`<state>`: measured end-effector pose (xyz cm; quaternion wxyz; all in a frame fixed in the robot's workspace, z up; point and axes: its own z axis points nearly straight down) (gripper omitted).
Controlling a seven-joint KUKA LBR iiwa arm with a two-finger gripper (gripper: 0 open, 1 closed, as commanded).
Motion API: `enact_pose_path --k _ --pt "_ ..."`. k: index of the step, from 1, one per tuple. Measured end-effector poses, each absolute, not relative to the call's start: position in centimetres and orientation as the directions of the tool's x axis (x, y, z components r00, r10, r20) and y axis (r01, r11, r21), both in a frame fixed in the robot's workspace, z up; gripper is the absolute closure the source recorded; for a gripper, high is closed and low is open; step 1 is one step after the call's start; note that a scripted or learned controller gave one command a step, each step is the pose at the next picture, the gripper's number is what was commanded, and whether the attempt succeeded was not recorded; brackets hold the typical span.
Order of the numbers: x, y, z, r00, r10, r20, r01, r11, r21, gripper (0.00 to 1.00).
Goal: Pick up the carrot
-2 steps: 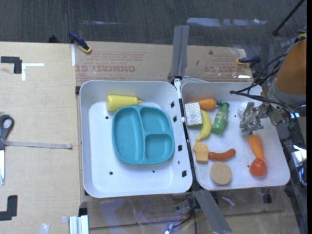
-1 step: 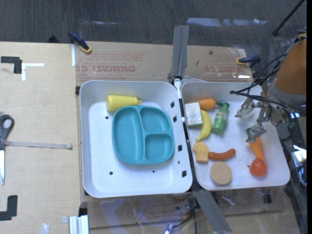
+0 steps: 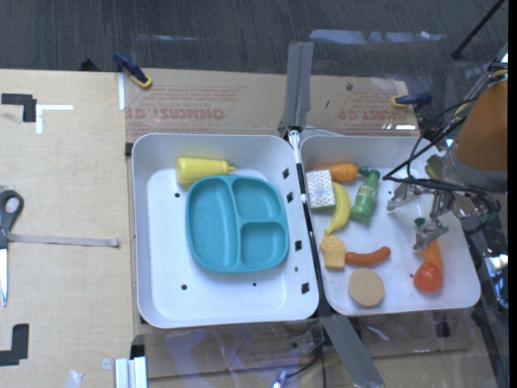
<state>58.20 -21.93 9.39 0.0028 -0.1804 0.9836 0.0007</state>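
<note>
Orange is the cue colour, and two things in the right bin (image 3: 468, 301) carry it. I read the tapered orange piece at the bin's 4 o'clock as the carrot (image 3: 435, 254). It lies just at 12 o'clock of the red tomato (image 3: 427, 278) and looks to be touching it. Its upper end is hidden under the claw (image 3: 426, 233). An orange oval piece (image 3: 342, 170) sits at the bin's 11 o'clock, beside the green bottle (image 3: 365, 197). It could be taken for the target, so the identification is a judgement only.

Claw state: cannot tell whether spread or pressed together, because cables and metal parts clutter the wrist. Nothing is seen pinched in it. It sits over the carrot's upper end, with the arm (image 3: 485, 132) coming in from 3 o'clock.

Step in hand, as judged: closing in on the carrot for the grasp.

Notes for doing it well:
- Centre the claw on the carrot's mid-length, not its tip, since a tapered body is likely to squirt out.
- Close across the short axis.
- Keep off the tomato at 6 o'clock; a nudge may roll it or wedge it into the grasp.
- The bin wall at 3 o'clock is near, so descend straight.
- Lift slowly and confirm the carrot rises with the claw.

The sausage (image 3: 367, 256) at 9 o'clock lies well apart and poses no risk.
</note>
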Motion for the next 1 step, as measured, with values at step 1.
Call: enact_pose_path --k 1 --pt "63.61 -14.64 12.48 -0.946 -0.325 -0.011 -0.325 0.946 -0.005 0.00"
